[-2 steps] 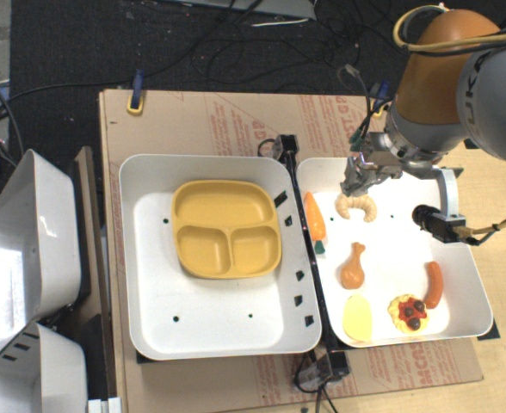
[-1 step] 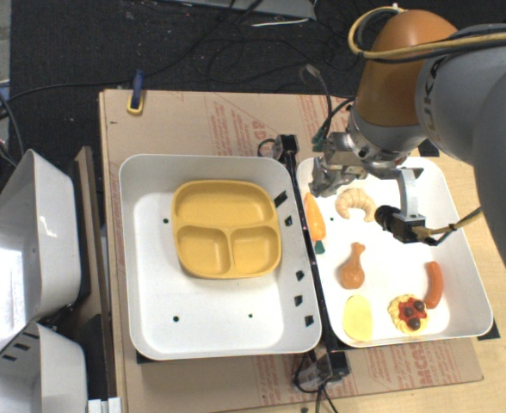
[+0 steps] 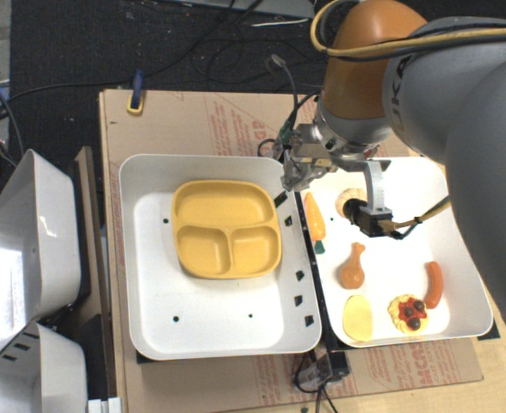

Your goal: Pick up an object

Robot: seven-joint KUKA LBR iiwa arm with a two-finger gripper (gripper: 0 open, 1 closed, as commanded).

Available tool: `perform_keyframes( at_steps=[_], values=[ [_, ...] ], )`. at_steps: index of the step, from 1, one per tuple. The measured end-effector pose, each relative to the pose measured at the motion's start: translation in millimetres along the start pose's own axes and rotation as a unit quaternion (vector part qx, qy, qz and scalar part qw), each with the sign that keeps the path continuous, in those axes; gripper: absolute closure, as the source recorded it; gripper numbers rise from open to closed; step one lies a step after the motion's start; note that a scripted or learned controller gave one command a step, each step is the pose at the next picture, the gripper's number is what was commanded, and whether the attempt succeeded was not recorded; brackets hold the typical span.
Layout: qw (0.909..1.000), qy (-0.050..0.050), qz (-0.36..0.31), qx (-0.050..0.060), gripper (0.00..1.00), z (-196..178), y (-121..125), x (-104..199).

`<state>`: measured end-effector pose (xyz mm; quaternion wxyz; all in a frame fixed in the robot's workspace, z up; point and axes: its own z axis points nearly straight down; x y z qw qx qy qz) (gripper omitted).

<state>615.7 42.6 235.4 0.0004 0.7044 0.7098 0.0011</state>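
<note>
Toy carrot [image 3: 316, 218] lies along the right bin's [image 3: 459, 256] left wall; above it the gripper [image 3: 298, 172], partly hidden, I cannot tell whether clenched.

Cardboard sheet [image 3: 236, 123], upper middle of the frame: faint red printed lettering running at a slant, too washed out to read.
Cardboard sheet, lower right of the frame: more red lettering along the edge below the right bin [image 3: 459, 317], also unreadable.
Arm [image 3: 442, 84], upper right: dark marking on the grey casing, partly cut off, illegible.
</note>
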Motion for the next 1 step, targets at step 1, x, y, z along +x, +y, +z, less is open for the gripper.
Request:
perform_keyframes(
  at_steps=[1],
  values=[
    [1.0,0.0,0.0,0.0,1.0,-1.7,2.0,46.8]
  ],
)
